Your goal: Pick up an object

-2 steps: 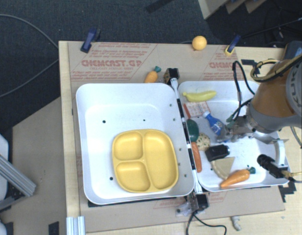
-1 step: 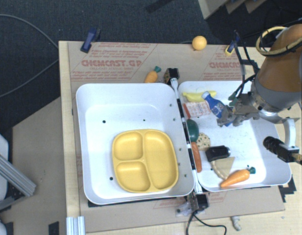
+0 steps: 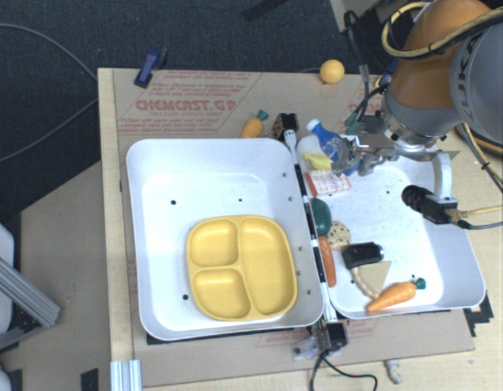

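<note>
Currently poised over right bin point(image 3: 447, 287) far-left corner clutter; gripper point(image 3: 355, 155) aperture indeterminate. Descend vertically, centre on white bottle point(image 3: 323, 143), close firmly.

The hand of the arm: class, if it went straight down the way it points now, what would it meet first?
Most likely the small pile at the right bin's far-left corner: the hand hangs over the red-and-white packet and yellow piece. Depth is unclear from this slant.

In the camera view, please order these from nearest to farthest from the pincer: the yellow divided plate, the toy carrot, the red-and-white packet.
1. Red-and-white packet, just below the pincer.
2. Toy carrot, right bin's near corner.
3. Yellow divided plate, in the left bin.
</note>
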